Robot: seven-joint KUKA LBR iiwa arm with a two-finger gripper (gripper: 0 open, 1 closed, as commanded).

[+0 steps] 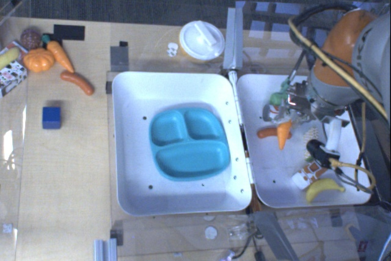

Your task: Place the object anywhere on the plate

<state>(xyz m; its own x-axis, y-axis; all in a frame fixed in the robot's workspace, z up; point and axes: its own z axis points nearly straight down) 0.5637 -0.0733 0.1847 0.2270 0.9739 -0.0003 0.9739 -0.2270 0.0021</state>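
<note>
Carrot (pixel 282 133) lies in right bin (pixel 269 183), below end effector (pixel 282 108).

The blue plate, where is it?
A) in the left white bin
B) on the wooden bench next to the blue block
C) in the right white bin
A: the blue plate lies in the middle of the left white bin, with nothing on it.

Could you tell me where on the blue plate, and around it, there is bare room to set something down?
All three compartments of the blue plate lie bare, as does the left bin's floor around it. The right bin is crowded: carrot, banana, gripper.
</note>
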